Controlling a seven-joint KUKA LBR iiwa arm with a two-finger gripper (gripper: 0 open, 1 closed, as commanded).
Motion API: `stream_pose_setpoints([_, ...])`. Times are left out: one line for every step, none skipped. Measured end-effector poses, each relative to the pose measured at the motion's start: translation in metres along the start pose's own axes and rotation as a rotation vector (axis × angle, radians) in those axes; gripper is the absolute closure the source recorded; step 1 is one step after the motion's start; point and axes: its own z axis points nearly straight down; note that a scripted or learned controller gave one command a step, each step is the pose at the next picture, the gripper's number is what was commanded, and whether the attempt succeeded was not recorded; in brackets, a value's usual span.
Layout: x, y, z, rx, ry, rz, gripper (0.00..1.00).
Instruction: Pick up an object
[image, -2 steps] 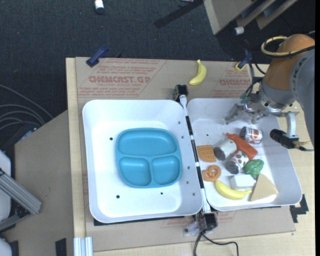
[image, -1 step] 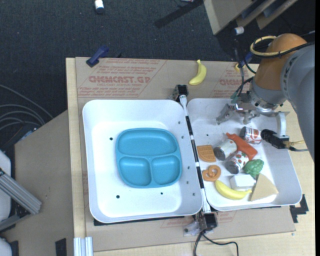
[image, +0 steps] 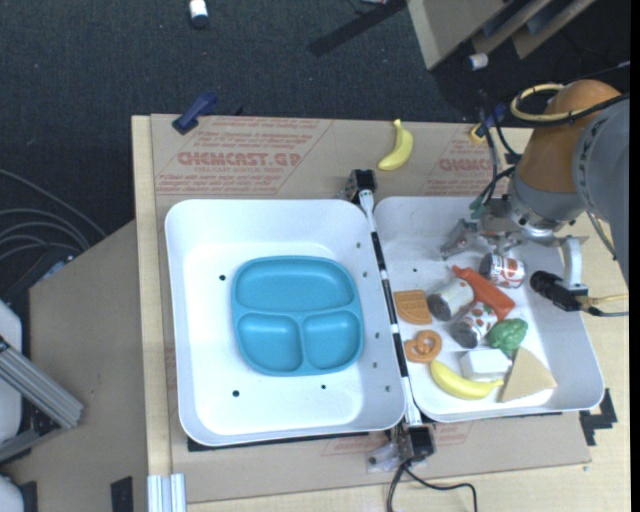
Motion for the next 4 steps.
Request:
stream_pose_setpoints([0.002, 0.019, 0.0, -0.004, -0.001, -0.001, 0.0])
stream_pose_setpoints([-0.011, -0.029, 0.0, -0.001, 0.0, 0.0, 0.0])
stream_pose_setpoints([-0.011, -0.028, -0.01, -0.003, 0.0, 0.001, 1.0])
stream_pose_setpoints([-0.011, -0.028, -0.01, -0.003, 0.0, 0.001, 0.0])
